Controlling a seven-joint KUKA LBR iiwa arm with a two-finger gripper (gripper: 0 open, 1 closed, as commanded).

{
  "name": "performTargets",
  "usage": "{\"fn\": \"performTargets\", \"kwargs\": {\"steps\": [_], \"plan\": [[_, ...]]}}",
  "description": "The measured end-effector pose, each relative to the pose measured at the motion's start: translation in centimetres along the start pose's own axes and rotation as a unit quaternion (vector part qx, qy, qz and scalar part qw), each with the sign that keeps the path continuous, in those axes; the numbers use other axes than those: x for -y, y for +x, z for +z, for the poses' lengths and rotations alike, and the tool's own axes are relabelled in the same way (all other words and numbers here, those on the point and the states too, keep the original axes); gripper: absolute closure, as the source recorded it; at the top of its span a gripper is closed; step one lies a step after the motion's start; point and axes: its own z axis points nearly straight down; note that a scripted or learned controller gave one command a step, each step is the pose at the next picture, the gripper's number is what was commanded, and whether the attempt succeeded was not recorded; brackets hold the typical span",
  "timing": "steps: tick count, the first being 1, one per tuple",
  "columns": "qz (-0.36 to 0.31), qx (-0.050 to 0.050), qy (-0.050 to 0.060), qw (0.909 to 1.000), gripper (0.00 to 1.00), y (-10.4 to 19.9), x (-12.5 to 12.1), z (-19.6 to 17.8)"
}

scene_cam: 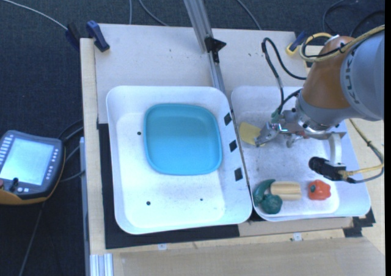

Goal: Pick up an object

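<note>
Pale tabletop (153, 55) carries two shallow white bins side by side. Nearest, along the front wall of the right bin (360, 198), lie a green piece (267, 196), a tan block (286, 190) touching it, and a red piece (318, 190) just beside. Farther back, the claw (269, 135) sits low near a yellow piece (248, 132) by the bin's left wall; whether it is open, closed or gripping, I cannot tell. Likely risks: the wall blocks a clean grasp, or the piece gets shoved aside. Left bin (122, 165) holds a blue tray (182, 138).
</note>
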Motion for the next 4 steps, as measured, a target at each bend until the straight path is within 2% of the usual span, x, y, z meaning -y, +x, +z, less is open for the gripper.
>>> {"fn": "performTargets", "kwargs": {"steps": [1, 2, 4], "plan": [[0.000, 0.000, -0.002, 1.0000, 0.00, 0.0, 0.0, 0.9], [0.000, 0.000, -0.003, 1.0000, 1.00, 0.0, 0.0, -0.2], [0.000, 0.001, -0.005, 1.0000, 1.00, -1.0, -0.5, -9.0]]}}
